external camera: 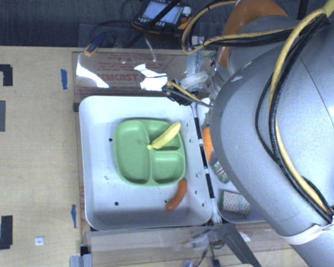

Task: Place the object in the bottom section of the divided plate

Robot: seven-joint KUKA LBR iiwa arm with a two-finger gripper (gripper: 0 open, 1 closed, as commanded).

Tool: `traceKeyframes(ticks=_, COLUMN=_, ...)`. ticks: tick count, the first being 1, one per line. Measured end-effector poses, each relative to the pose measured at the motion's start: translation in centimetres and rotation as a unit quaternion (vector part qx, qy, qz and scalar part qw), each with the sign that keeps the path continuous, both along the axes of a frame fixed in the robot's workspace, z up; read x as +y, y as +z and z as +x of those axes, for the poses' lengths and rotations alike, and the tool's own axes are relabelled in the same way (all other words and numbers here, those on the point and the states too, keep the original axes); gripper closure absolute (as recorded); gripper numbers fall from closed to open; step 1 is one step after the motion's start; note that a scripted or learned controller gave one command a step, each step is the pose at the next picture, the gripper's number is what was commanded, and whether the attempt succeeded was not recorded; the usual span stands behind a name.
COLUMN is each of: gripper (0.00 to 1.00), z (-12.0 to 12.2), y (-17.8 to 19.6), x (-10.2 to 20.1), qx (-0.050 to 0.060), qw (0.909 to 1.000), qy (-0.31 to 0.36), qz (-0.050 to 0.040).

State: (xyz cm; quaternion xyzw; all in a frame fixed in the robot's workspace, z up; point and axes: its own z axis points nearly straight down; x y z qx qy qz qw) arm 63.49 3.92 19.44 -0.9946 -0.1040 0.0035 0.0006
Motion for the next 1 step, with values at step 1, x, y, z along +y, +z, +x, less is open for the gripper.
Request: traceKeyframes(ticks=1, gripper=1.0, z=1.27, y=12.05, x=-9.99, qx=-0.002, qw=0.9991, qy=0.042, qz=0.0001)
